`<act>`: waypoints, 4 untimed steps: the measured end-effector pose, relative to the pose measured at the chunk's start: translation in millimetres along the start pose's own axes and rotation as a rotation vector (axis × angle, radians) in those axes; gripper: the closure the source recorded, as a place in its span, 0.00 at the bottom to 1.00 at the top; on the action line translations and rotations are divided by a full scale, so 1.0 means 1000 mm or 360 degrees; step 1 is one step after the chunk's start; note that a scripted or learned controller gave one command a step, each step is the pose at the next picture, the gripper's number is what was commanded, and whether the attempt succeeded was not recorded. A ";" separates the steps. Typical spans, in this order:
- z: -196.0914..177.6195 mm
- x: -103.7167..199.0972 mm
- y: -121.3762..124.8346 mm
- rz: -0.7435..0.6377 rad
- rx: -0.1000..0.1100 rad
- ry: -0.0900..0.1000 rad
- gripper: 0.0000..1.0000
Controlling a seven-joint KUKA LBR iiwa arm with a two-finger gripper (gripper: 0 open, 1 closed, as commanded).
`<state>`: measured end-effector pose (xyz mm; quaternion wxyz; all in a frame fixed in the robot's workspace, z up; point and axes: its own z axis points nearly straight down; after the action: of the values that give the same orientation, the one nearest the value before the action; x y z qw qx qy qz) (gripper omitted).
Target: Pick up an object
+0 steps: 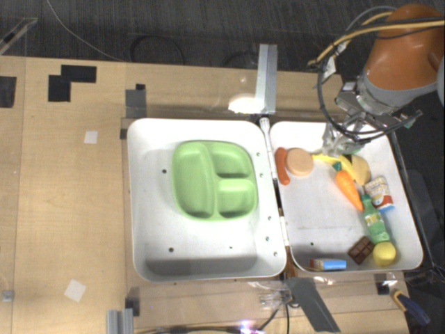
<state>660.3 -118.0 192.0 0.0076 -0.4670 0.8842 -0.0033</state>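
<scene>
Reaching in over the right bin [410, 252], the gripper [338, 143] hung at that bin's far edge; finger spread could not be told from the camera view, and no object showed between them. Just below the fingers lay one banana [327, 159], one orange carrot [348, 188] and one tan round piece [300, 163], with one red sausage [281, 167] beside that. Farther below: one green bottle [376, 223], one lemon [384, 253], one brown block [360, 250], one blue marker [330, 264]. Well left, one green divided plate [213, 179] sat in the left bin [149, 256].
</scene>
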 end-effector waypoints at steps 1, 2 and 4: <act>0.002 0.001 0.001 0.0002 -0.0006 0.0003 0.00; 0.094 0.039 0.052 -0.0221 -0.0004 0.0003 0.00; 0.100 0.058 0.043 -0.0281 -0.0003 0.0004 0.00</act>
<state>594.0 -141.6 91.1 0.0057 -0.5431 0.8396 -0.0038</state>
